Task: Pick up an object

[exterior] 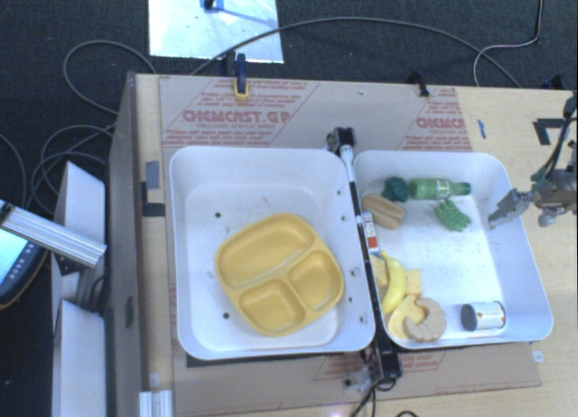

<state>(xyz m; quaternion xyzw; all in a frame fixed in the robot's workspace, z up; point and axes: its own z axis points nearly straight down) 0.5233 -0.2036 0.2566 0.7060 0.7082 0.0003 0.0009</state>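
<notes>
The right bin [519, 253] holds a green bottle [438, 189] lying at the back, with a dark green piece [395, 189] to its left and a light green leafy piece [453, 217] in front of it. A tan bread roll [384, 211] lies at the back left. At the front left are a banana [395, 287], a yellow wedge [412, 280] and a bitten tan ring [424, 319]. A small can [483, 317] lies at the front right. My gripper [526, 213] hovers over the bin's right rim, open, with nothing between its fingers.
The left bin [194, 226] holds a yellow divided plate [278, 273]. A black divider strip [359, 235] runs between the bins. Cardboard [271, 108] lies beneath both bins, and cables trail across the dark floor behind it.
</notes>
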